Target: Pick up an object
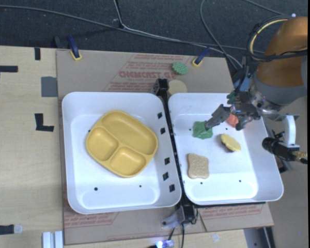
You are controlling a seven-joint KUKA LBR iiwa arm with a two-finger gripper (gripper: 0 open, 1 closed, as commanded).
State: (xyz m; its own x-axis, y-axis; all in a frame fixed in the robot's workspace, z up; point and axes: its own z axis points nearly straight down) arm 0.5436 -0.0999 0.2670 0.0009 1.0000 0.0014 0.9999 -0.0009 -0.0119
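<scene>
Reaching in from the right over the right bin point(248, 190) — gripper point(215, 122) low, tip touching the green piece point(201, 132) near the bin's far-left part. Cannot tell the grip state. Green piece just left and nearer — barely any offset.
</scene>
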